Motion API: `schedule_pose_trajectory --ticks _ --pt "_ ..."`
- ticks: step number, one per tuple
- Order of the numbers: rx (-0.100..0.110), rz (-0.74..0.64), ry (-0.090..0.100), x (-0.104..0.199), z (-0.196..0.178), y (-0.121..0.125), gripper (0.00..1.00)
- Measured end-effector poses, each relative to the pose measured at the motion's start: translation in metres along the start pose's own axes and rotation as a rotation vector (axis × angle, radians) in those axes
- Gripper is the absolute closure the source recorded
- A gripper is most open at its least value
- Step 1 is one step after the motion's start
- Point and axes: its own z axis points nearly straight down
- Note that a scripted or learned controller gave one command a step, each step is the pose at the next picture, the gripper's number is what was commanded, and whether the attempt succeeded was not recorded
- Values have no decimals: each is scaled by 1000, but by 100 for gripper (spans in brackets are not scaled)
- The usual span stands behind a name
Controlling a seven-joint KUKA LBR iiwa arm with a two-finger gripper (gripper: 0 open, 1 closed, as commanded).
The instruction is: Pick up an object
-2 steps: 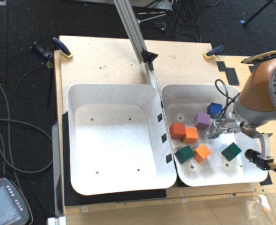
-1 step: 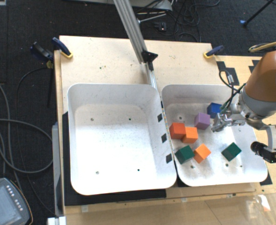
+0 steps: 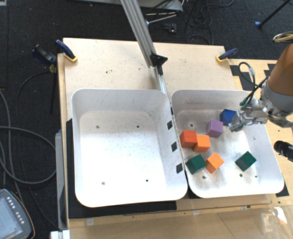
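2 clamps (image 3: pixel 66 51), cables (image 3: pixel 7 133), perhaps a pendant (image 3: pixel 7 215).

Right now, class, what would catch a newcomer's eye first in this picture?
A cluster of coloured blocks in the right bin: orange block, purple block, green block. The gripper hangs beside the blue block. The left bin lies alongside.

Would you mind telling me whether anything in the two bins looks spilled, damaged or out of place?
Nothing stands out. The blocks lie loose inside the right bin, none over its rim, with the gripper beside the blue block.
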Motion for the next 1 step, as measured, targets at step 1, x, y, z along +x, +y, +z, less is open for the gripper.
schedule_pose_trajectory --ticks 1 --pt "5 1 1 0 1 1 100"
